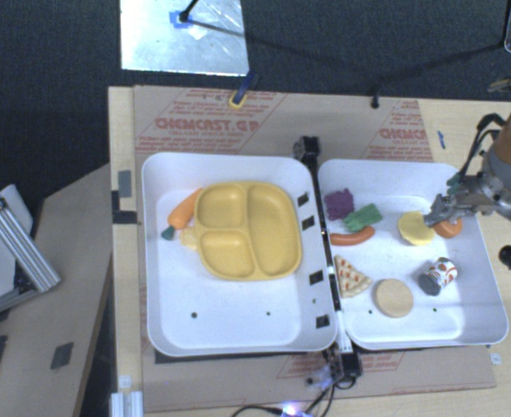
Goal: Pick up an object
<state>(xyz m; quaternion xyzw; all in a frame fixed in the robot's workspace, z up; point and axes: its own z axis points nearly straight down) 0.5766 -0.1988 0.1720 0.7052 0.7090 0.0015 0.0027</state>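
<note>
Pincer [444, 218] hovering low in right bin [473, 320], between yellow disc [414, 228] and orange piece [449, 228]; grip state impossible to tell. Yellow divided tray [242, 230] lying in left bin [164, 311].

We see the arm [509, 168]: a grey housing under an orange band, thin dark cables along its side, ending in a metallic grey gripper [442, 208].

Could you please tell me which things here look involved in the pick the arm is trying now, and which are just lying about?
In play: gripper; yellow round piece; orange piece.

Lying about: purple grapes; green vegetable; hot dog; pizza slice; tan disc; small can; yellow plate; carrot.
</note>
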